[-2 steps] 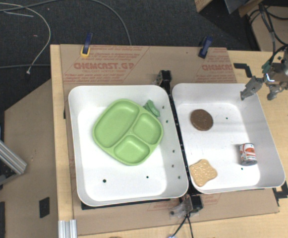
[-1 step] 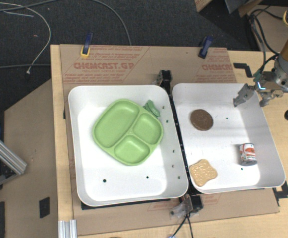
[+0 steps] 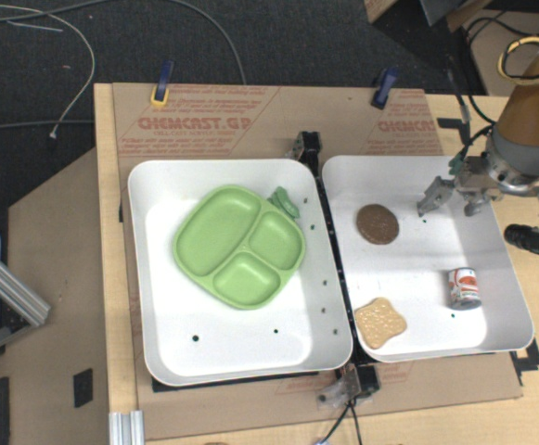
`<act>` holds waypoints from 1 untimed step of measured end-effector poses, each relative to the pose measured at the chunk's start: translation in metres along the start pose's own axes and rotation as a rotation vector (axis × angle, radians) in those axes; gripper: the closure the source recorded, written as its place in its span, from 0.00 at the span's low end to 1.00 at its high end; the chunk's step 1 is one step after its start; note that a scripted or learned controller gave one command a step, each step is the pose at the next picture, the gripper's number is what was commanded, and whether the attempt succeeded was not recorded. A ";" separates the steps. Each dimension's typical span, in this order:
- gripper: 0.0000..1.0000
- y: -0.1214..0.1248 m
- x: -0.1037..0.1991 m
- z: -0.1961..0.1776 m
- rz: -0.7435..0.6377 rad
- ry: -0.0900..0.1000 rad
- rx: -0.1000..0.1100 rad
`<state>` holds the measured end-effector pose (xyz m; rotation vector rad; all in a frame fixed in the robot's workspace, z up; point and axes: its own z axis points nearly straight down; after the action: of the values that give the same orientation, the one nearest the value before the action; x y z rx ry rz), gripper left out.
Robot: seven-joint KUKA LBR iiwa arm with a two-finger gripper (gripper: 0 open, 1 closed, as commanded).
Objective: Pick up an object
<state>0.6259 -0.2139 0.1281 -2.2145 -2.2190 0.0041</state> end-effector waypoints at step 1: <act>0.00 0.000 0.001 0.046 0.000 -0.001 -0.002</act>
<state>0.6254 -0.2130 0.0825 -2.2162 -2.2196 0.0033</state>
